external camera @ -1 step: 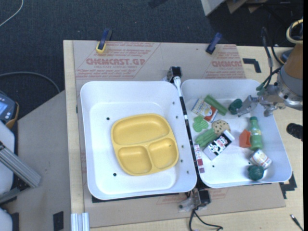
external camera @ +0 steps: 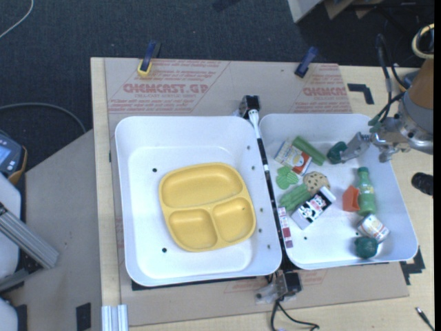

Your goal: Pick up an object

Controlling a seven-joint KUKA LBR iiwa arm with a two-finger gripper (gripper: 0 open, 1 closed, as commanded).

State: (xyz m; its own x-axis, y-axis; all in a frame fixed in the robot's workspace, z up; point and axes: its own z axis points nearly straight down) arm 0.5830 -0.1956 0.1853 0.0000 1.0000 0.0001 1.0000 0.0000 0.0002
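The right bin (external camera: pixel 400 205) holds several small items. A dark teal piece (external camera: pixel 336 152) lies near its back. A green bottle (external camera: pixel 365 190) lies beside an orange block (external camera: pixel 351 199). A small can (external camera: pixel 373 227) and a dark green ball (external camera: pixel 366 247) sit toward the front right corner. A speckled cookie (external camera: pixel 315 181), a black-and-white box (external camera: pixel 313 209) and green sticks (external camera: pixel 308 150) lie in the bin's left half. My gripper (external camera: pixel 371 147) hovers over the back right of this bin, just right of the teal piece. Its fingers stand open with nothing between them.
The left bin (external camera: pixel 134 185) holds a yellow three-compartment tray (external camera: pixel 207 205). Clamps (external camera: pixel 146 59) sit on the cardboard base behind the bins. Cables (external camera: pixel 386 67) hang at the arm's side on the right.
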